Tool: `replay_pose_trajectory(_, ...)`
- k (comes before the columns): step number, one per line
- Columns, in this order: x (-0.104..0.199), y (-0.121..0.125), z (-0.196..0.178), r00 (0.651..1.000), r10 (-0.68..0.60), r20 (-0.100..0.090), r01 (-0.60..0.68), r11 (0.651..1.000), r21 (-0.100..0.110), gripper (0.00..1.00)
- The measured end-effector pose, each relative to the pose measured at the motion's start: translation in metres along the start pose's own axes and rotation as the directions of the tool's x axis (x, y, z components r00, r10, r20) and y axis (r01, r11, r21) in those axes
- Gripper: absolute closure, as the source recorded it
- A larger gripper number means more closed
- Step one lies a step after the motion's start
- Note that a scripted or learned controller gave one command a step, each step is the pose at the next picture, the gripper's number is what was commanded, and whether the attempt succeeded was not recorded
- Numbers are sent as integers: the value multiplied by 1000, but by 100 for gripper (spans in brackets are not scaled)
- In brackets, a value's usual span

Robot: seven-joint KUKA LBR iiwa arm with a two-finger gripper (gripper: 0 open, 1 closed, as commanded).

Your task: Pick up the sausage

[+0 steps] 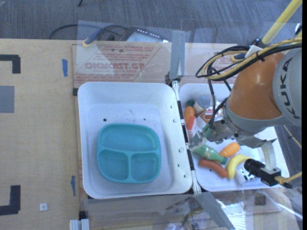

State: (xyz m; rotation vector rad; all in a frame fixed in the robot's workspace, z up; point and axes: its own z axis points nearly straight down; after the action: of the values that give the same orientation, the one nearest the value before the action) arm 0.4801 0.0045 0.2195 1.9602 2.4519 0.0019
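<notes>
The sausage point(214, 167), a reddish-orange stick, lies near the front of the right bin point(211, 185). It rests just below a green toy vegetable point(209, 152) and left of a yellow banana point(235, 165). My gripper point(200, 138) hangs low over the left side of the right bin, above the green vegetable and a little behind the sausage. The arm's orange band and grey wrist point(254, 104) hide the back part of that bin.
An orange carrot point(190, 117) lies along the right bin's left wall, and a small orange piece point(230, 149) sits beside the banana. The left bin point(96, 99) holds a teal divided plate point(128, 153). Cables loop over the arm at the back right.
</notes>
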Motion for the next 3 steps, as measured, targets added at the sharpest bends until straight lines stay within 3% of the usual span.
replay_pose_trajectory(1,14,7,6,999,45,0,-45,999,1,100)
replay_pose_trajectory(2,14,7,6,999,45,0,-45,999,1,0)
replay_pose_trajectory(3,-29,-8,35,997,-79,-3,79,997,4,0)
